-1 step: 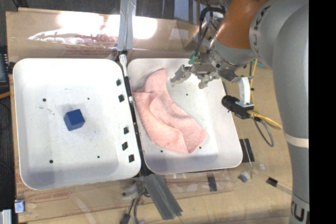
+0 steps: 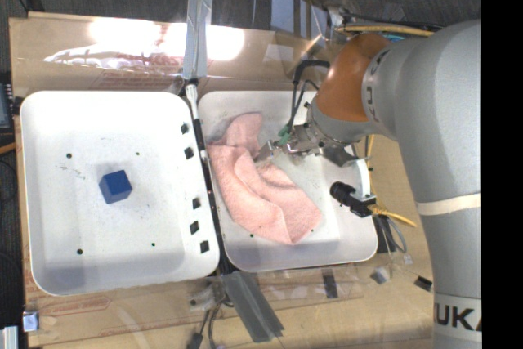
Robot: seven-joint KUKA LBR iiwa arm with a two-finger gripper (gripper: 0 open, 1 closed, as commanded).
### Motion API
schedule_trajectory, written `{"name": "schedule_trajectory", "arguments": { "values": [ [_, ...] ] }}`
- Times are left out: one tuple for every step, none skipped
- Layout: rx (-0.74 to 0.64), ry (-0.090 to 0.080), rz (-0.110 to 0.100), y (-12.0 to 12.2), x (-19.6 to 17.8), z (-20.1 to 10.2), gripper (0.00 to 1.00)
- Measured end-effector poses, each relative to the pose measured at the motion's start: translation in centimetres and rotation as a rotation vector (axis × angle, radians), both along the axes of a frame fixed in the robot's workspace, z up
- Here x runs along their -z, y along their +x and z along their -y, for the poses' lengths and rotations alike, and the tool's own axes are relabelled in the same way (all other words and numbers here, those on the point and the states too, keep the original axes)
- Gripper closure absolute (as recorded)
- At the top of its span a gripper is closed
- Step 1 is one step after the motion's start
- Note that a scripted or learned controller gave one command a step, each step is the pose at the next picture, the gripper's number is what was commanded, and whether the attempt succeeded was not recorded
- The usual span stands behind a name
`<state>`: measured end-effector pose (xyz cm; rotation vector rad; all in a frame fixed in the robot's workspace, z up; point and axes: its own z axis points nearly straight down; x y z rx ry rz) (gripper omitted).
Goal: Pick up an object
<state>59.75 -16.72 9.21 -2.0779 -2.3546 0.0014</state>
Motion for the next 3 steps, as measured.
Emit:
{"name": "schedule_trajectory", "arguments": {
  "values": [
    [-0.154, 0.001, -0.002, -4.1, 0.0, -0.4, 0.0],
    [-0.211, 0.0, -0.002, -5.4, 0.1, -6.0, 0.0],
    [-0.214, -0.002, -0.001, -5.3, 0.1, -6.3, 0.0]
  ]
}}
